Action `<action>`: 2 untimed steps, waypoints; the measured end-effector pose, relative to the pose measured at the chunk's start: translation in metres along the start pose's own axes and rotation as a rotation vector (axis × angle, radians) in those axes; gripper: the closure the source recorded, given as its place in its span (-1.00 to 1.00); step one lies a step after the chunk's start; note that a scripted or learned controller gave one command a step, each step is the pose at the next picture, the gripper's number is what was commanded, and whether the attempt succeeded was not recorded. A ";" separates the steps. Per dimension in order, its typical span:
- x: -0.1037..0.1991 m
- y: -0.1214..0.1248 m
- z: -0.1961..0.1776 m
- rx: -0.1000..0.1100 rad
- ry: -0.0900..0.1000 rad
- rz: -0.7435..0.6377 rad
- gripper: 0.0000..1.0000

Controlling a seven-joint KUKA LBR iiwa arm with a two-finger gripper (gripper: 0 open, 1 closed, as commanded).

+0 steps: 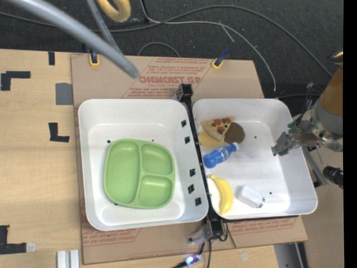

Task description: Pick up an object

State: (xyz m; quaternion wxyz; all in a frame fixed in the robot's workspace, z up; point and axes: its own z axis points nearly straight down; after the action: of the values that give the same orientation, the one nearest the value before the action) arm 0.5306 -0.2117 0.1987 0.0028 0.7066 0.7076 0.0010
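The right bin (279, 113) holds a blue bottle (220, 155) lying near its left wall. Behind the bottle lie a pizza-slice toy (215, 130) and a brown round piece (235, 132). A yellow banana (222, 192) lies at the front left and a small white block (250, 196) at the front middle. My gripper (280, 146) hangs over the bin's right side, well to the right of the bottle and apart from every object. Nothing shows in its grasp.
The left bin (89, 116) holds a green divided plate (139, 173). A black divider (192, 149) with clips runs between the bins. Cables cross the dark floor behind the bench, and a grey pole (67, 21) slants across the upper left.
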 end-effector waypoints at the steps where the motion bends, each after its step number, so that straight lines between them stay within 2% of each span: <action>1: 0.000 -0.006 -0.045 0.001 0.001 0.000 1.00; 2: 0.000 -0.004 -0.097 0.000 0.000 -0.001 1.00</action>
State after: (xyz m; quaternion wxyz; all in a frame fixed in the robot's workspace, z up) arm 0.5261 -0.2119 0.2959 0.0026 0.7064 0.7078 0.0009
